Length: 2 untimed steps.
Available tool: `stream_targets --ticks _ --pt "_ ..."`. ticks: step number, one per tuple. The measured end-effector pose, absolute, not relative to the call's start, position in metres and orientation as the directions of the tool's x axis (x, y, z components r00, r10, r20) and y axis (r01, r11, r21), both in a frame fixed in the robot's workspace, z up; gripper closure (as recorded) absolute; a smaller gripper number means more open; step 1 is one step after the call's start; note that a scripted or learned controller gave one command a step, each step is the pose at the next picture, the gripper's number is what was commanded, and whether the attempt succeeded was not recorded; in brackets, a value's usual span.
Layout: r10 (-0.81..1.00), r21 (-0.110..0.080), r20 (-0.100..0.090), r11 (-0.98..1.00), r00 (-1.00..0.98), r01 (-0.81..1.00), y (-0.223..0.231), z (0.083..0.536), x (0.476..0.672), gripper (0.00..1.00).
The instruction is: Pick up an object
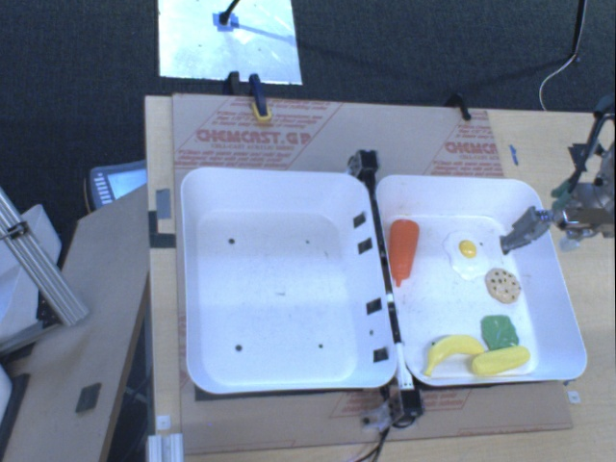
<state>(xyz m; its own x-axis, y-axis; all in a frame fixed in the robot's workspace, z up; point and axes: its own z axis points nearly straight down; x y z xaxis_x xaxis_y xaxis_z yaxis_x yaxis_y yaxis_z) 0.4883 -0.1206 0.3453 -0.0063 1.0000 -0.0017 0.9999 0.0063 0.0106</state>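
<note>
The right bin holds several toy foods. An orange carrot lies by its left wall. A fried egg sits near the middle, with a round cookie just below it. Along the front are a yellow banana, a green piece and a yellow oblong piece. My gripper reaches in from the right over the bin's upper right part. It points toward the fried egg, about a hand's width to the egg's right, and nothing shows in its grasp.
The left bin stands beside the right one, joined by a black-clipped divider. Both rest on a cardboard sheet on the bench. A shiny square plate lies behind, and a cable hangs at the back right.
</note>
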Motion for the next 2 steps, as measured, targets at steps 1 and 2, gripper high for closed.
stream_targets --ticks 1,2 --pt "1.0 0.019 -0.002 0.006 -0.006 1.0 -0.079 0.506 0.487 0.0" --pt "1.0 0.005 0.002 0.012 -0.012 1.0 0.022 0.536 0.487 0.0"
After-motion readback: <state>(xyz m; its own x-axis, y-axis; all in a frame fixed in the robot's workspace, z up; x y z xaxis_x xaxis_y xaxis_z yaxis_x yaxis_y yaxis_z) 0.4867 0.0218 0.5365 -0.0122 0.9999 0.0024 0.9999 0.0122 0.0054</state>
